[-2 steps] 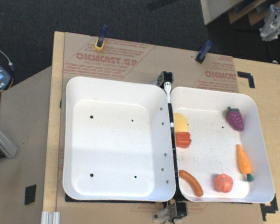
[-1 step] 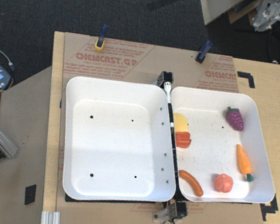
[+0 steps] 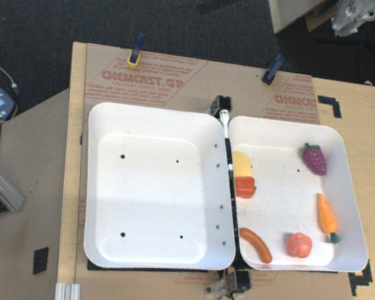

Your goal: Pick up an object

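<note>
Presumably the orange plastic toy carrot (image 3: pixel 326 216) is being judged light, stiff, slippery, best taken across its middle; the gripper's (image 3: pixel 354 14) opening cannot be told.

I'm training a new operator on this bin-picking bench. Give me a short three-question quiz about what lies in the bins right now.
1. True or false: all the toy foods lie in the right bin.
2. Which item lies nearest the divider between the bins? A) the grapes B) the yellow piece C) the carrot
3. Fill in: the sausage lies along the near edge, to the left of the ____.

Key: 1 true. 2 B; the yellow piece rests against the divider, just above the red pepper. 3 tomato.
</note>
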